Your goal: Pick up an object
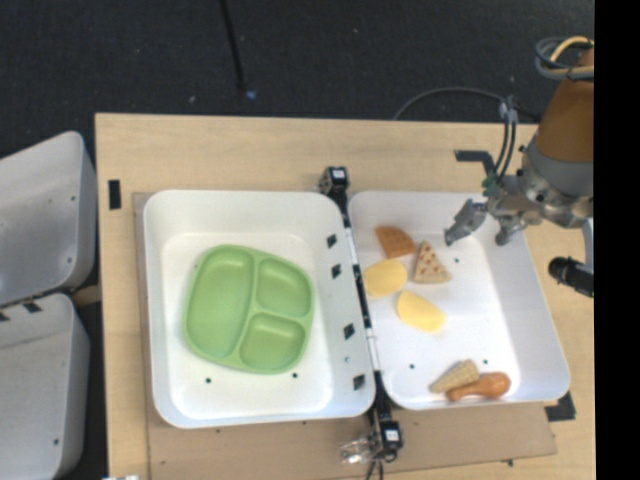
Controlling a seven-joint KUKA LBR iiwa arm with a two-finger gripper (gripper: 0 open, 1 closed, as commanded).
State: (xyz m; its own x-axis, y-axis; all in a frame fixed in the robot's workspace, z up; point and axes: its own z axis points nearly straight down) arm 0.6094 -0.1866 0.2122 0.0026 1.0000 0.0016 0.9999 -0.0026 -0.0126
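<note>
Claw [483, 224] hangs spread and empty at the frame's right; your nearest target, the pizza wedge [431, 264], lies just lower-left of it.

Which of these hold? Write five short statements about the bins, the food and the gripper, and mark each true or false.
1. The green plate lies in the left bin. True.
2. The pizza slice lies in the left bin. False: it is in the right bin, beside the toast.
3. The gripper holds the toast. False: nothing is between its open fingers, and it hangs over the right bin's upper part.
4. Two yellow pieces lie near the right bin's middle. True.
5. The carrot rests on the plate. False: it is at the right bin's lower edge, next to a cracker.
</note>
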